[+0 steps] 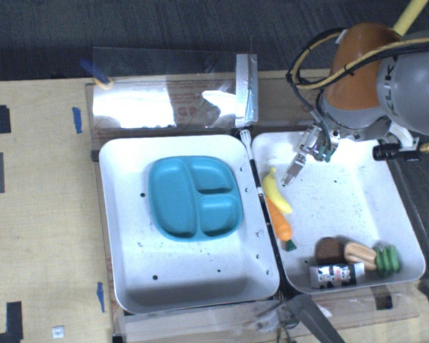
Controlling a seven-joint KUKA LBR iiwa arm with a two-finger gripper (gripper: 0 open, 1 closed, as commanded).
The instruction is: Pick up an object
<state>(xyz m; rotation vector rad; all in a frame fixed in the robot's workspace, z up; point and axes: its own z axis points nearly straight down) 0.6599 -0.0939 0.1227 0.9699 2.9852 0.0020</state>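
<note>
One fixed camera looks down at a slant from above the pale wooden bench [36, 214], framing both shallow white plastic bins [199, 277]; the grey arm [406, 97] enters at 2 o'clock.

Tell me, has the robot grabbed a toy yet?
Not yet. The gripper hangs over the right bin, just above the banana, with nothing seen between its fingers. The banana, carrot and the other toys lie in the bin. Left to do: come down, close on one thing and lift it.
</note>
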